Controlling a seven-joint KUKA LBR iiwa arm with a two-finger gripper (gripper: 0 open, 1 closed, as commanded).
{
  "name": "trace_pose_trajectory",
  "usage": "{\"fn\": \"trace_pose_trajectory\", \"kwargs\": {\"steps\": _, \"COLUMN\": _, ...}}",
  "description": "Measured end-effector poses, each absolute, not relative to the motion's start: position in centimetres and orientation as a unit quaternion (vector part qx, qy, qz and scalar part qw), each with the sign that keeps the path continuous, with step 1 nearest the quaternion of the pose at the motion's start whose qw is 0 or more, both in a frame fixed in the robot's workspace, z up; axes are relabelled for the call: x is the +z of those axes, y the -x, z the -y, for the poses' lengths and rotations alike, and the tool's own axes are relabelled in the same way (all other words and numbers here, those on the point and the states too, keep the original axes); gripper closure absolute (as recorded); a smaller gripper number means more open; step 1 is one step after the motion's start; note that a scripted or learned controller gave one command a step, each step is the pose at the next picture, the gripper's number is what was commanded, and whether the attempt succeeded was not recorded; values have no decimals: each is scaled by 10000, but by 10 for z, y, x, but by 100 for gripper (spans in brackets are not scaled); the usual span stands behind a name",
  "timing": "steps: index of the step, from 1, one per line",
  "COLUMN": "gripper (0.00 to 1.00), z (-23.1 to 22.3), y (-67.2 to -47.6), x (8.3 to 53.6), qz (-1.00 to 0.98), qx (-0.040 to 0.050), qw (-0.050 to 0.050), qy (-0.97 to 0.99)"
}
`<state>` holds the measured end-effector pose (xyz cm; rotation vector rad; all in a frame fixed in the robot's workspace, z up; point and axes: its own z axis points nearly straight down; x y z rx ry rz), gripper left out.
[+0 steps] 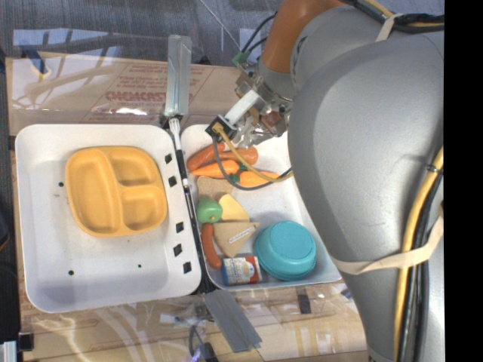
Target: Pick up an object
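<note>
Your gripper [243, 133] hangs low at the far end of the right bin [298, 194], directly above the toy carrots [226, 163]; whether it is open or closed, you cannot tell. Nearer than the carrots sit a teal bowl [286, 250] and a small can [240, 270].

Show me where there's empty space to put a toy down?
Left white bin: bare floor rings the yellow divided plastic tray, widest along the front edge. Right white bin is crowded: orange toy carrots, teal round bowl, small can, and the gripper above.
</note>
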<state>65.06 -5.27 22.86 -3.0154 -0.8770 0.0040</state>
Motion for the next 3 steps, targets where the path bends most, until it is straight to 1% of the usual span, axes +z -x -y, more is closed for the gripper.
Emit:
{"fn": "trace_pose_trajectory", "kwargs": {"steps": 1, "gripper": 100, "z": 114, "y": -583, "x": 273, "qz": 3754, "qx": 7, "qw": 8, "qy": 9269}}
{"fn": "trace_pose_trajectory", "kwargs": {"steps": 2, "gripper": 100, "z": 113, "y": -605, "x": 249, "qz": 3952, "qx": 20, "qw": 13, "qy": 9186}}
{"fn": "trace_pose_trajectory", "kwargs": {"steps": 3, "gripper": 100, "z": 199, "y": -629, "x": 314, "qz": 4960, "qx": 6, "qw": 1, "qy": 8683}}
